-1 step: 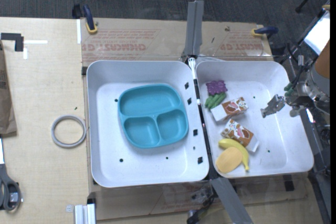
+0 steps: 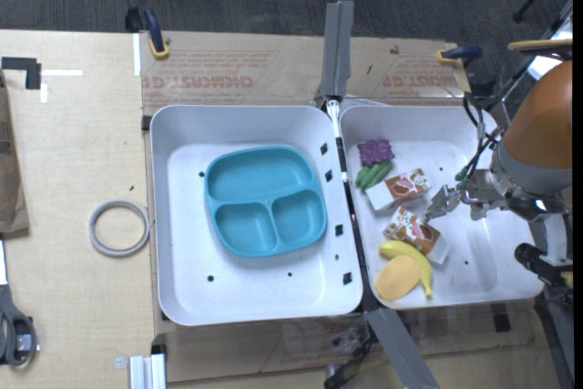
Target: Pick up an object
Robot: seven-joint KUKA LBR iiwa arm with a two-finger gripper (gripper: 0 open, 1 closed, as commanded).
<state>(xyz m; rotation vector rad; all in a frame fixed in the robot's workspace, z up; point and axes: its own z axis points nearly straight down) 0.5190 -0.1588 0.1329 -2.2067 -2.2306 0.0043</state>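
White plastic bins sit side by side on the tabletop (image 2: 73,159): the left bin (image 2: 173,287) holds a blue divided tray (image 2: 264,200), while the right bin (image 2: 474,273) holds grapes (image 2: 374,150), a green piece (image 2: 372,172), two snack packets (image 2: 407,186) (image 2: 414,232), a banana (image 2: 410,258) and a yellow-orange fruit (image 2: 393,279). Reaching in from the right, the pincer (image 2: 446,200) hovers low just beside the packets, and whether it is wide or narrow I cannot tell, though nothing appears held; I judge this the approach step, so the next move calls for settling over one packet and closing on it.

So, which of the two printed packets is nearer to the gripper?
The lower packet, just above the banana; the gripper is right beside its upper right corner. The upper packet lies farther left, by the grapes.
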